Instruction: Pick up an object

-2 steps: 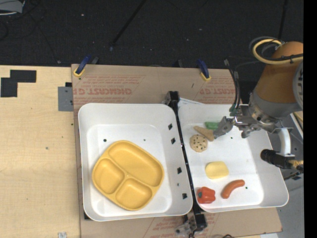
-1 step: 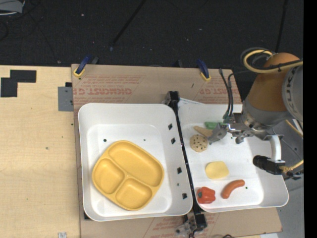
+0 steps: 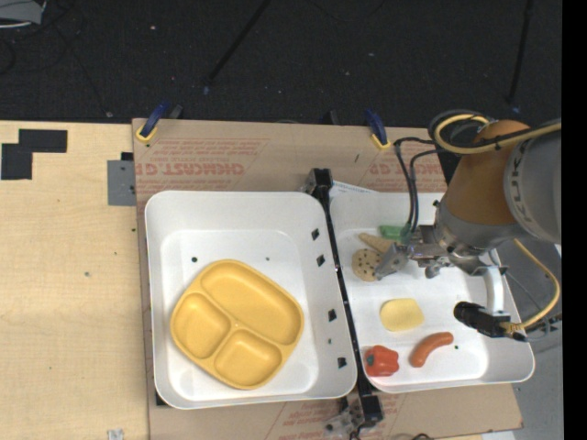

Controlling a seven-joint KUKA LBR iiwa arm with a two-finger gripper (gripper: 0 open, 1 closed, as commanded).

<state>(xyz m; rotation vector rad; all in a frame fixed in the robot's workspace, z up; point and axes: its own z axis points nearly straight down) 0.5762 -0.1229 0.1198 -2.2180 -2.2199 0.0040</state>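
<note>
My gripper (image 3: 393, 260) hangs low over the upper left part of the right bin (image 3: 514, 367), with the grey and orange arm reaching in from the right. Just left of it lies a round brown cookie (image 3: 365, 264), very close to its tip or touching it. A tan stick-like piece (image 3: 372, 241) and a small green thing (image 3: 393, 232) lie just above the gripper. Nearer the front are a pale yellow piece (image 3: 402, 314), a red pepper (image 3: 382, 360) and an orange sausage (image 3: 431, 347).
The left bin (image 3: 165, 218) holds a yellow divided plate (image 3: 237, 322). A black divider (image 3: 332, 273) runs between the two bins. Cardboard lies under both, with blue and yellow clamps at the far edge.
</note>
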